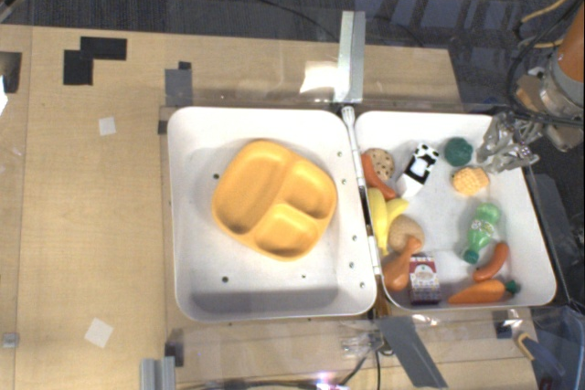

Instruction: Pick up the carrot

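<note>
The carrot (479, 291) lies along the near edge of the right bin (539, 224) — close to a small red box (422, 277). Farther back, the gripper (505, 149) hangs over the bin's far right corner, just beside a yellow corn cob (470, 181) — whether its fingers are apart or together, I cannot tell.

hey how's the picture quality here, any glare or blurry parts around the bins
Camera view: glare on the bench strip behind the bins; soft shadow under the yellow plate in the left bin; the gripper looks slightly blurred; the carrot is reasonably sharp.
</note>
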Robot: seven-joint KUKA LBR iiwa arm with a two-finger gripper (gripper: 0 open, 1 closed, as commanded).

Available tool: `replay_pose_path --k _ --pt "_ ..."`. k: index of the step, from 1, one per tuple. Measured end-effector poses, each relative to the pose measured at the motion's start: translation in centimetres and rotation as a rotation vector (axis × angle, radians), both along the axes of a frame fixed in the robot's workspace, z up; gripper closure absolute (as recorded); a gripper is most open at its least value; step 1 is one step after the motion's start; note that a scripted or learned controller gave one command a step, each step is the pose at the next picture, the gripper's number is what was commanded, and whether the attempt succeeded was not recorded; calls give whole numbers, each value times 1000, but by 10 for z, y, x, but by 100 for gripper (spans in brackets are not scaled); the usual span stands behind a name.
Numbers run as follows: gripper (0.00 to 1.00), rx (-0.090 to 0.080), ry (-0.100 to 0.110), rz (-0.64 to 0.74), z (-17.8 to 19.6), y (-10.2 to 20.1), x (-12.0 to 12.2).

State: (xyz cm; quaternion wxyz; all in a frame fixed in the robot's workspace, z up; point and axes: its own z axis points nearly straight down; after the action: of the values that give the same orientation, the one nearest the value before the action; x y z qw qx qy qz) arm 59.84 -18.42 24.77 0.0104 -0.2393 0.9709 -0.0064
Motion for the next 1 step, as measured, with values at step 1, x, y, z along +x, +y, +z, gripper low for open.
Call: replay_pose_path --k 1 --pt "100 12 28 -95 -137 2 -83"
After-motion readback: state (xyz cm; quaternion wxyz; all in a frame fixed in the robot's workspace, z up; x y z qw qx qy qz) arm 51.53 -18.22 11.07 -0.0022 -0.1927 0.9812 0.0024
